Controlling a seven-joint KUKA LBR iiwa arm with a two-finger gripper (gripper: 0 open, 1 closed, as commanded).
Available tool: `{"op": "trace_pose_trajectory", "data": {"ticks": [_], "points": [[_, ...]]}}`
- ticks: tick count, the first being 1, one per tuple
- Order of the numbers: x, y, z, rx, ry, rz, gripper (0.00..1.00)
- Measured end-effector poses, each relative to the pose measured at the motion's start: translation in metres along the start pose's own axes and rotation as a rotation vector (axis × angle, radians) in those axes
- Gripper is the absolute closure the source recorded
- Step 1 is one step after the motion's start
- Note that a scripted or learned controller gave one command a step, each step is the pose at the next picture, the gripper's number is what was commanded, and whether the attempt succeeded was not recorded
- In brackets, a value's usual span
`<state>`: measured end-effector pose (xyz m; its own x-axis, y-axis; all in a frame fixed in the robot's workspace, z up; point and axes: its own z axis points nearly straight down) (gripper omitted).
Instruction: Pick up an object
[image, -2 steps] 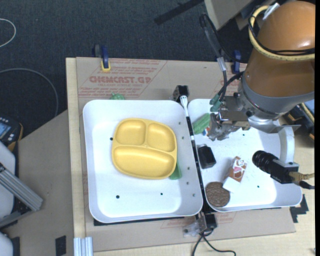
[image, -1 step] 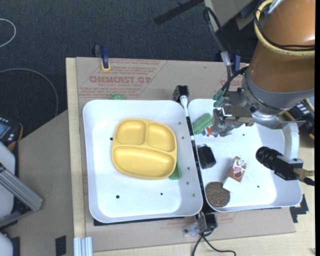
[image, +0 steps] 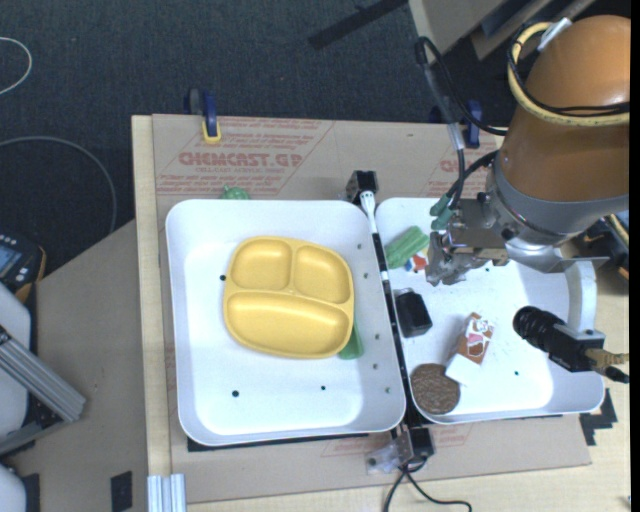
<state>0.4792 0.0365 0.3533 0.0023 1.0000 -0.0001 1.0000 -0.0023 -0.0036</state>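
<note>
Green piece (image: 405, 245): lies in the right bin (image: 520, 385), far-left corner, close to the wall shared with the left bin (image: 200, 300). Flat, oblong, looks like soft plastic or foam. Long axis runs roughly 8 to 2 o'clock.

Gripper (image: 443, 272) hangs just beside it. The piece sits at about 10 o'clock from the gripper, so I judge a short shift that way is what a pick turns on. I cannot tell whether the gripper is spread or pressed together, and I see nothing held.

Red-white scrap (image: 420, 263) lies between piece and gripper, touching or nearly touching the piece. It could get caught in the grab.

Outward from the gripper:
- black block (image: 411, 312) at 7 o'clock, matte, boxy
- carton (image: 476, 338) at 5 o'clock, small, printed card, tilted
- brown disc (image: 435, 388) at 6 o'clock, rough-topped, against the near rim

Left bin: yellow plate (image: 290, 297), glossy, three compartments, with a green bit (image: 350, 348) poking from under its edge at 4 o'clock.
</note>
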Motion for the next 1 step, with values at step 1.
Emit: {"op": "trace_pose_trajectory", "data": {"ticks": [1], "points": [[0.1233,-0.0013,0.0108,-0.003,0.004,-0.016,1.00]]}}
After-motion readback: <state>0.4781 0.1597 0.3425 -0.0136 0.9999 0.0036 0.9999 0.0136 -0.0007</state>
